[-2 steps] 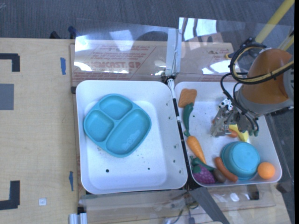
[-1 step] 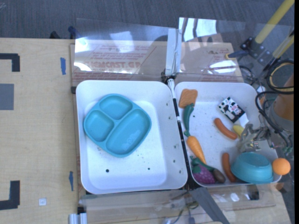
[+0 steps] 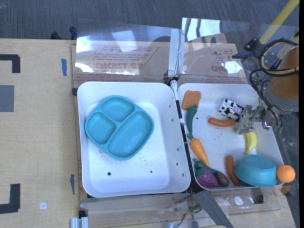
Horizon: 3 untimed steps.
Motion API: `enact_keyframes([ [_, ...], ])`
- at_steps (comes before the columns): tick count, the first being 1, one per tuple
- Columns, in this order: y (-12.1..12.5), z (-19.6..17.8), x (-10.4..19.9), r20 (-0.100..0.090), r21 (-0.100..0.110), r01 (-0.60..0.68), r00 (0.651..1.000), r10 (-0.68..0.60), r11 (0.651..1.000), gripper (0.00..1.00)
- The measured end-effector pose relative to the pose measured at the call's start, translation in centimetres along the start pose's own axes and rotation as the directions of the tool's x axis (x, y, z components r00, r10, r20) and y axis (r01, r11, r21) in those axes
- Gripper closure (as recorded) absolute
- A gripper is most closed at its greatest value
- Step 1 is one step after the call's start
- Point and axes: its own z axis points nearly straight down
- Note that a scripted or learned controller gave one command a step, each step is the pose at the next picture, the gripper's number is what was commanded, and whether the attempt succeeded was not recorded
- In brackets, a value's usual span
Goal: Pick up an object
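So the metal two-finger gripper (image 3: 248, 121) hovers near the right white bin's (image 3: 214, 141) far right corner, just above the yellow plastic banana (image 3: 250, 142); can't tell its finger state. Nothing lifted yet, I'd say.

Hidden and cut-off parts

The arm (image 3: 285, 75) runs off the right edge. The blue bowl (image 3: 256, 170) covers the lower end of a red sausage (image 3: 231, 169). The purple grapes (image 3: 207, 176) sit half behind the bin rim (image 3: 187, 175), blurred and hard to make out
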Motion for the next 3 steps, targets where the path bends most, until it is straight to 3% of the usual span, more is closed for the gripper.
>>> enact_keyframes([
  [1,1.7,0.1,-3.1,-0.002,0.000,-0.171,0.985,0.171,0.985,1.00],
  [2,1.7,-0.2,7.2,0.007,-0.001,-0.314,0.949,0.314,0.949,1.00],
  [3,2.9,-0.7,10.9,0.029,0.002,0.006,1.000,-0.007,1.000,1.00],
])
